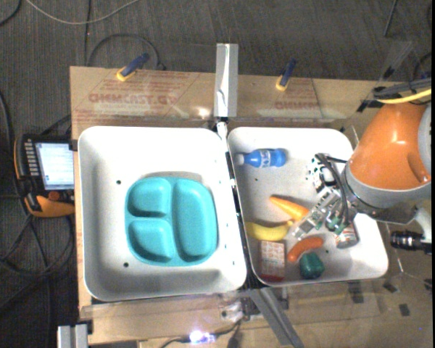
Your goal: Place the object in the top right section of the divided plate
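Fingers (307, 227) low in right bin (362, 263), among carrot (288, 206), banana (268, 230) and bottle (264, 158); grip state unclear. Teal plate (172, 220) in left bin (101, 194).

The plate (172, 220) looks like smooth, glossy teal plastic. Both bins (101, 165) are matt white plastic. They sit on bare brown board (159, 96).

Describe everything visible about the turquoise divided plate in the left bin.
The divided plate is turquoise, rounded-rectangular, apparently smooth plastic. Raised ridges split it into three sections: two smaller ones stacked on its left side and one long one on its right. It lies flat near the middle of the left bin, with nothing in its sections.
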Tool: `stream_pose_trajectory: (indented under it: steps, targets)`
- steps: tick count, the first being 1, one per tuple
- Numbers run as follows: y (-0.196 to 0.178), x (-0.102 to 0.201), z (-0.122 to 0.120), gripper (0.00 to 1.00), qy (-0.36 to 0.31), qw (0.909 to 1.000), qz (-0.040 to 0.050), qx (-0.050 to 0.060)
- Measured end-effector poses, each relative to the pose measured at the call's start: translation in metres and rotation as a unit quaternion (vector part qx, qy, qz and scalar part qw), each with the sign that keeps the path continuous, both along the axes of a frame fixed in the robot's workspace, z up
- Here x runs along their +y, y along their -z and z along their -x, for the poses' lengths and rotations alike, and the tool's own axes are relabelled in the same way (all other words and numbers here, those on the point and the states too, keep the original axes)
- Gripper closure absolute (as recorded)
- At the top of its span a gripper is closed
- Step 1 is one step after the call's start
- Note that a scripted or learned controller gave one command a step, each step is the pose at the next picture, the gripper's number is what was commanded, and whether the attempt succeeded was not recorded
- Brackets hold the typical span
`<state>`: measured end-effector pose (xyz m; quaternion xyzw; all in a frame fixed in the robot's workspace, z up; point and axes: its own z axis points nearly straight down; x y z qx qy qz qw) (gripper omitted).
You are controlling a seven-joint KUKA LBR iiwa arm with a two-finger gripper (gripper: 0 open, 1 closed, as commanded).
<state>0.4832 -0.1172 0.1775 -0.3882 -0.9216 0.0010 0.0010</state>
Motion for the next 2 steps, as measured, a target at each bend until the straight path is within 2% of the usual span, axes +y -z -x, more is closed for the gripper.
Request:
stream_pose_trajectory:
  steps: [1,2]
  targets:
    - [-0.036,0.085,-0.063,1.0,0.057,0.9984,-0.0005,0.0]
    - [-0.078,0.178,-0.009,1.0,0.293,0.9562,0.0014,-0.001]
